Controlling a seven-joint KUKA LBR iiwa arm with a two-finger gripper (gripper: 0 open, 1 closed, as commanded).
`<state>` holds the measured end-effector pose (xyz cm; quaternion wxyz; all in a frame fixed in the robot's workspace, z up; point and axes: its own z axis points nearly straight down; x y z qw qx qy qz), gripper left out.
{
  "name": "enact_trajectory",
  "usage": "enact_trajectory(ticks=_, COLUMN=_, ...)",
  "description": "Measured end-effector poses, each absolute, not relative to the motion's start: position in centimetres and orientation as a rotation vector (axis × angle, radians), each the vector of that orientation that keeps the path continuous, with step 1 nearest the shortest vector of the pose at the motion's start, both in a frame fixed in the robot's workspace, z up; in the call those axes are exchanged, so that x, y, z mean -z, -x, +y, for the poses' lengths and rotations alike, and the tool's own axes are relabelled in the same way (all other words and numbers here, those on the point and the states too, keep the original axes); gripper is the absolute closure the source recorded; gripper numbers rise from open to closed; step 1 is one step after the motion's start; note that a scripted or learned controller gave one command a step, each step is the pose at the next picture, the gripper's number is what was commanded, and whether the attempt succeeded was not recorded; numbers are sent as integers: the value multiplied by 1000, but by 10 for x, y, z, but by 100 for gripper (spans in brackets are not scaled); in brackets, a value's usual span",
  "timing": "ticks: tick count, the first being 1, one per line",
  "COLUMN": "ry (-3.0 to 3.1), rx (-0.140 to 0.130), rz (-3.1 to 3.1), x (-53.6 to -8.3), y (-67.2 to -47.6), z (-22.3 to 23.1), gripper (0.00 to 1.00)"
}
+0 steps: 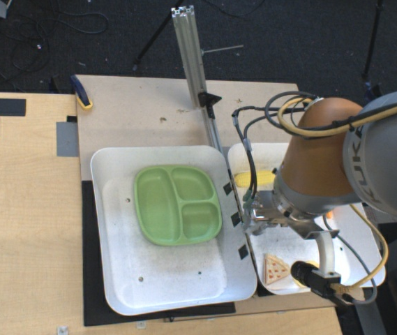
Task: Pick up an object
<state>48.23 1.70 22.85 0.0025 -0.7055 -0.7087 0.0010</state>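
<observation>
A green divided plate lies in the left white bin. In the right bin a yellow object lies near the far left corner, partly hidden by the arm. A toy pizza slice lies near that bin's front edge. My gripper hangs over the right bin's left side, between the yellow object and the pizza slice. The arm's orange band and wrist cover most of it.
The arm's bulk covers much of the right bin. An upright aluminium post stands behind the bins. A blue-and-yellow handled tool lies at the bench's far left corner. A wooden table surface spreads left of the bins.
</observation>
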Motion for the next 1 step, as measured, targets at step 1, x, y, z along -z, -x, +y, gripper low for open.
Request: enact_trajectory(ticks=1, ry=2213, rx=-2, rz=-2225, x=-237, y=-477, z=69, gripper=100)
